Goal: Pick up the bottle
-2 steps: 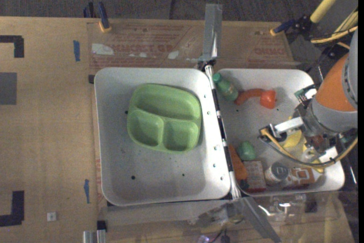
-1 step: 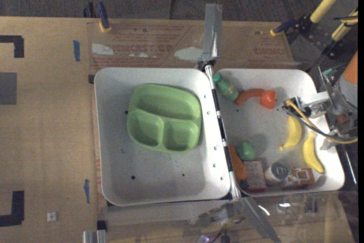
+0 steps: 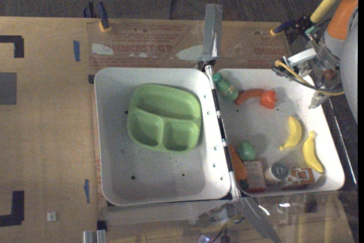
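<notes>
1. Nearest, along the front wall of the right-hand shallow white bin (image 3: pixel 333 139): clear plastic bottle with a grey cap and orange label (image 3: pixel 291 175), lying on its side, cap towards a small reddish-brown carton (image 3: pixel 254 174) just beside it.
2. Near that carton: a round green fruit (image 3: pixel 246 150); further right, two yellow bananas (image 3: pixel 302 142) side by side.
3. In the far left corner of the same bin: small green bottle with a green cap (image 3: pixel 226 87), tilted, close to a slim orange carrot-like piece (image 3: pixel 249 95).
4. Over the bin's far right corner: grey cabled gripper (image 3: pixel 318 79), well apart from both bottles, holding nothing visible; whether spread or closed, cannot tell.
5. In the left-hand shallow white bin (image 3: pixel 108 139): a light green divided plastic plate (image 3: pixel 165 118).
</notes>
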`<state>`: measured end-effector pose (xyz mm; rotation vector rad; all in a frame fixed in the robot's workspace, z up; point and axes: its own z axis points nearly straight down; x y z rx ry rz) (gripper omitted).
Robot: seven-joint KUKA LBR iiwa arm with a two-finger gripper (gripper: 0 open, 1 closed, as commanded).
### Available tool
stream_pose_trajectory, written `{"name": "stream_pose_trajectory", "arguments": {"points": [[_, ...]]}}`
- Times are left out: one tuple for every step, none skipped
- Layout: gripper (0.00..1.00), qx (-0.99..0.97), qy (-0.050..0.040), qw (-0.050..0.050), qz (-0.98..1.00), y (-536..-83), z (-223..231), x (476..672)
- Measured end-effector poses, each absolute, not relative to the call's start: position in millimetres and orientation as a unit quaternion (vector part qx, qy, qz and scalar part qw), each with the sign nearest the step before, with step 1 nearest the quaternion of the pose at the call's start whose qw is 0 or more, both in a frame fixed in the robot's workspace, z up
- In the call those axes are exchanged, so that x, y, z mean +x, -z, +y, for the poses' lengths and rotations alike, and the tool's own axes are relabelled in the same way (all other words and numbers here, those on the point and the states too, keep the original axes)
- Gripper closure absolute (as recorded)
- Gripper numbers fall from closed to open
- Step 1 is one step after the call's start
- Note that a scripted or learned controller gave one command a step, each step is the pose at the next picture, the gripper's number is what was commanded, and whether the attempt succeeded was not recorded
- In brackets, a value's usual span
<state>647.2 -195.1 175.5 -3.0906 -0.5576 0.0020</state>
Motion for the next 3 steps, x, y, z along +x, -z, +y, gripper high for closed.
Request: {"name": "stream_pose_trajectory", "arguments": {"points": [[0.00, -0.984, -0.0009, 0.001, -0.177, -175, -195, 647.1], [0.00, -0.980, -0.0021, 0.002, -0.199, -119, -165, 568.4], [0.00, -0.980, 0.0034, 0.000, -0.197, -89, -92, 612.2]]}}
